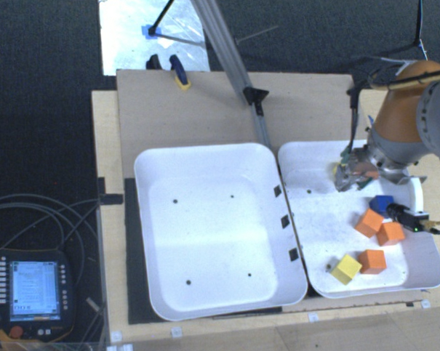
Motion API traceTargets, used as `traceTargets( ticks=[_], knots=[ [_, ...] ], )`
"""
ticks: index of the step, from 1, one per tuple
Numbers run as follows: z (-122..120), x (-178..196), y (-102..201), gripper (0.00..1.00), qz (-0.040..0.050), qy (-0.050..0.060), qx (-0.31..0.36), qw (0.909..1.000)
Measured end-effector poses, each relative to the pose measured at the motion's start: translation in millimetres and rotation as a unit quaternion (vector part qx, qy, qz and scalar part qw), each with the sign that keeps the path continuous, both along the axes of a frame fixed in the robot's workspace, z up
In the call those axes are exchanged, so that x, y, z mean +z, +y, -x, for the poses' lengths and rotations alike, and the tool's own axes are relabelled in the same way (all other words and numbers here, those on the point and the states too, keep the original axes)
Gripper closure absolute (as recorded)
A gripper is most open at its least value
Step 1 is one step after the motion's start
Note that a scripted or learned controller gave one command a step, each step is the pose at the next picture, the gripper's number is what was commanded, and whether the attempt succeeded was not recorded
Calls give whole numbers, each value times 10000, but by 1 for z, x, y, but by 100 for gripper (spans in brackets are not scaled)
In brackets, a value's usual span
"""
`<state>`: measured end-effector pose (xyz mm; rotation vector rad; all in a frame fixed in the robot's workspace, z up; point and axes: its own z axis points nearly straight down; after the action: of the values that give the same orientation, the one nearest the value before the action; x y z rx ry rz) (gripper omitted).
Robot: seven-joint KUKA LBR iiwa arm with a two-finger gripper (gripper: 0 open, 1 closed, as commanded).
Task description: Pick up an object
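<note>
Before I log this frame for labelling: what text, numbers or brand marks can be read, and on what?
None can be read.
Handheld pendant: its lit screen shows lines, too small and blurred to read.
Blocks in the right bin: no markings visible.

Five blocks (371, 241) are clustered in the right bin (307, 160), beside the left bin (150, 163).

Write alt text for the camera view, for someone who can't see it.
A grey arm's gripper hovers over the right bin, above three orange blocks, a yellow block and a blue block. The left bin sits beside it.
</note>
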<state>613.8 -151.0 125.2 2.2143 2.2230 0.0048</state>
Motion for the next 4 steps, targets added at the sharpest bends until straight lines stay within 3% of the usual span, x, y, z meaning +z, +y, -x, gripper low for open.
traceTargets(
  ticks=[1, 2, 3, 4],
  knots=[
    [6, 59, -7, 100, 7, -12, -12, 10000],
    [-6, 115, -4, 100, 8, -21, 10, 10000],
    [-7, 128, -4, 100, 2, 1, 6, 10000],
    [-15, 138, 51, 100, -10, 4, 35, 10000]
  ],
)
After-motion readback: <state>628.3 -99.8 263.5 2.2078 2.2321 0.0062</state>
